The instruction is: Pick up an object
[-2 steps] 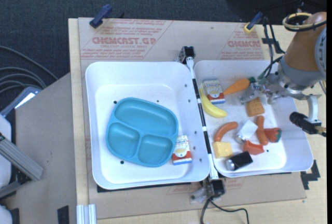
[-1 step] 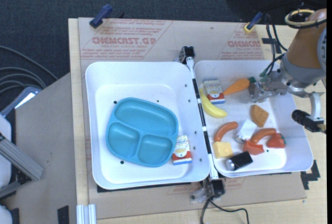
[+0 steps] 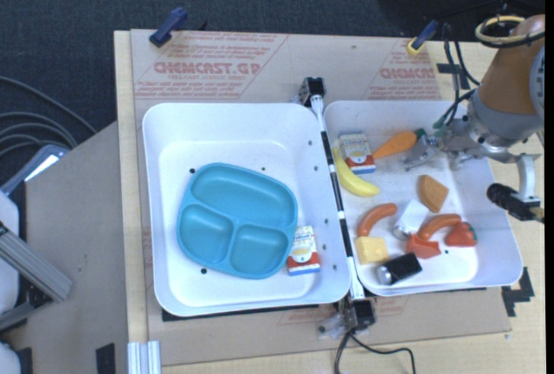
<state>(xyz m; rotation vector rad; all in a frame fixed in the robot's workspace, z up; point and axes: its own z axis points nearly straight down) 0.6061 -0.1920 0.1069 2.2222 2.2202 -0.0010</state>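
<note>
The right bin (image 3: 498, 264) holds several toy foods. An orange carrot (image 3: 396, 144) lies near its back, with a small milk carton (image 3: 357, 151) and a yellow banana (image 3: 351, 178) to its left. Further forward are a brown bread piece (image 3: 432, 190), a red sausage (image 3: 377, 217), a yellow cheese wedge (image 3: 372, 249), a black block (image 3: 401, 267), another sausage (image 3: 438, 225) and a red pepper (image 3: 462, 235). My gripper (image 3: 426, 155) hangs low in this bin, just right of the carrot's tip and behind the bread piece. Nothing shows in its grasp.
The left bin (image 3: 160, 147) carries a blue divided plate (image 3: 235, 219) with a second small carton (image 3: 303, 249) at its right edge. A black rail (image 3: 333, 190) divides the two bins. The grey arm (image 3: 506, 99) enters from the right over the right bin's back corner.
</note>
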